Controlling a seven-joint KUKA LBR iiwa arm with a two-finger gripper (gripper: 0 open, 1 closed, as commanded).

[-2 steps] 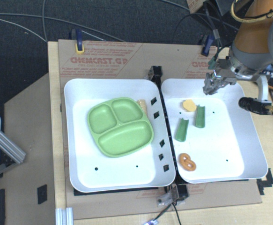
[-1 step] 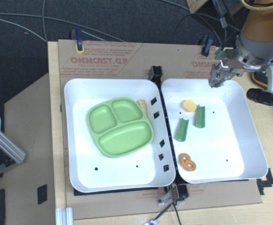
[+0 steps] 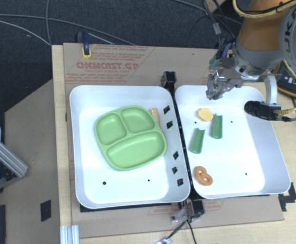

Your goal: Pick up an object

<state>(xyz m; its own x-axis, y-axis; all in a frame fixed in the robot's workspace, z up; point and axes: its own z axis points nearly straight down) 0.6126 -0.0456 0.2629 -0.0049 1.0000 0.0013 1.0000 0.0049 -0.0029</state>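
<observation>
My gripper hangs over the far edge of the right bin, with nothing visible between its fingers. Just below it lies a small yellow round piece. Two green pickle-like pieces rest nearby: one beside the yellow piece, the other a little lower and to the left. A brown pretzel sits near the front of the right bin. In the left bin lies a green divided plate, with a small tan piece at its far right corner.
A black divider with clips runs between the two bins. The bins stand on a cardboard sheet. The right half of the right bin is bare white floor.
</observation>
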